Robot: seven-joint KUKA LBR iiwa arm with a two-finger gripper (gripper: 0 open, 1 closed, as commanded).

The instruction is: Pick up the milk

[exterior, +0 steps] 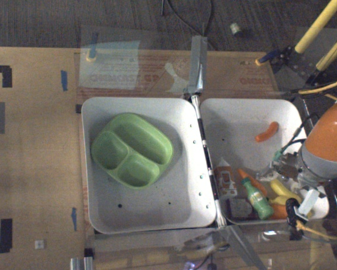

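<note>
Nearest the camera, along the lower edge of the right bin (252,108): a dark grey block (241,208), a green bottle (259,201) with an orange cap lying at a slant, and an orange piece (278,210) just beside the bottle's base.

Milk (225,180): small white carton with a red label, lying against the left wall of the right bin, next to the divider between the two bins, just above the dark grey block and left of the green bottle.

Yellow item (282,189): banana-like, right of the bottle, partly covered by the arm.

Orange carrot-like item (266,131): alone in the upper part of the right bin, well apart from the cluster.

Left bin (100,207): holds a green divided plate (132,149) with three compartments, set left of centre.

Gripper (283,167): at the right side of the right bin, above the yellow item, below the arm's orange band (327,139). Jaws: state cannot be told, as the wrist and cables hide them. Well apart from the milk, with the bottle between.

Surface (33,151): brown board with blue tape marks and black corner marks at left; a clear sheet (115,63) lies above the left bin.
</note>
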